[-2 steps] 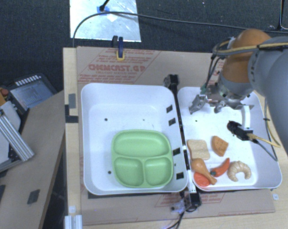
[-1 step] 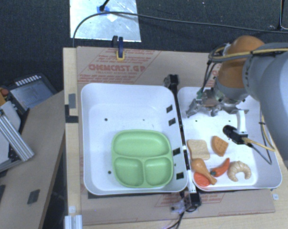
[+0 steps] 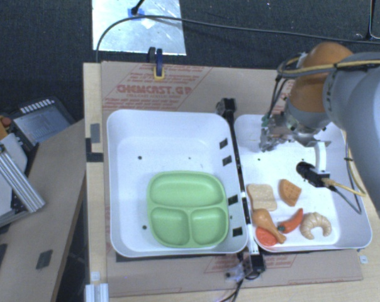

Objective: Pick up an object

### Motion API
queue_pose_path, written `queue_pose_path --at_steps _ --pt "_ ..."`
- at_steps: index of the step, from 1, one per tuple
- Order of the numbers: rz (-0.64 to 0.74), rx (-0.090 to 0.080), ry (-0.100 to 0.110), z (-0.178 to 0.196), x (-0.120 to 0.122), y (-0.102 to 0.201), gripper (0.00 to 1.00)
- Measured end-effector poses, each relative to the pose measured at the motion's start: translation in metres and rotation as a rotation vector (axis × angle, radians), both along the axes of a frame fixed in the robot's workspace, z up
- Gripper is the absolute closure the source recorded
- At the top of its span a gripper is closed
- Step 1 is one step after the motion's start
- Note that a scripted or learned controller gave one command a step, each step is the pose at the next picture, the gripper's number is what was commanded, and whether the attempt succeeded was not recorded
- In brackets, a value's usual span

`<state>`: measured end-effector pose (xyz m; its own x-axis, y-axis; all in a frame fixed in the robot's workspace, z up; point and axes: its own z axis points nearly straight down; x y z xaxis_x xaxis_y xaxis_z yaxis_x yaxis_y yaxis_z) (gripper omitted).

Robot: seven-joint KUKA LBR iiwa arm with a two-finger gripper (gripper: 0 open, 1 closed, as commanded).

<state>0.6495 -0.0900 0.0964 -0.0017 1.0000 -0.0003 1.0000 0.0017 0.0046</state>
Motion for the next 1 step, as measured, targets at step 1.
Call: queue_pose_path --at_steps 1 --pt "-0.001 0.0 -0.001 0.0441 -0.0005 -0.001 1.0"
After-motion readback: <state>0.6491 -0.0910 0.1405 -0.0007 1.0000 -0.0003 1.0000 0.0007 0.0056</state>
